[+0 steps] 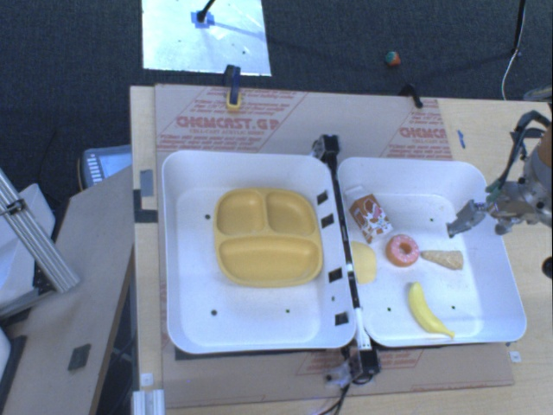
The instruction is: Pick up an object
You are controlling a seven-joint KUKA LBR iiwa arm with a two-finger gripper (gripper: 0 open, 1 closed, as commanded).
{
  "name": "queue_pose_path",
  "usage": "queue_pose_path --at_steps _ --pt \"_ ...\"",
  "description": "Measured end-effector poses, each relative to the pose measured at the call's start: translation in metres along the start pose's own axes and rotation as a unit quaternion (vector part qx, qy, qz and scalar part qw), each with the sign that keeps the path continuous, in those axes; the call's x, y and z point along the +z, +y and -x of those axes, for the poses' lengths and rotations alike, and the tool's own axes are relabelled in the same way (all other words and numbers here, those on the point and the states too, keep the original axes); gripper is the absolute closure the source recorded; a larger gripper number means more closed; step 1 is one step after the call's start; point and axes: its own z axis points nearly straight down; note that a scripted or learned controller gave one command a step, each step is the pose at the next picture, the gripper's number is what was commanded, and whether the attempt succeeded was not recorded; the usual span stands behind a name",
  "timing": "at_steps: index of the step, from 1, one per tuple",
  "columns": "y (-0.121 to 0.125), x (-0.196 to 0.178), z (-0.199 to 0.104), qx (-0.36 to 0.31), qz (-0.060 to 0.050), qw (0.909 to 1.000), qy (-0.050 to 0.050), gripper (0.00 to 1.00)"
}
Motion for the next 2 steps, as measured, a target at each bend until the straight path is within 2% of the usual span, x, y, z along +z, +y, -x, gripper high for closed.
queue_pose_path --at_steps 1,2 --pt "0.002 -0.005 0.000 -0.001 0.005 1.0000 -0.001 0.00" --pt "-0.003 0.039 0.002 0.000 0.004 1.0000 -0.001 0.00"
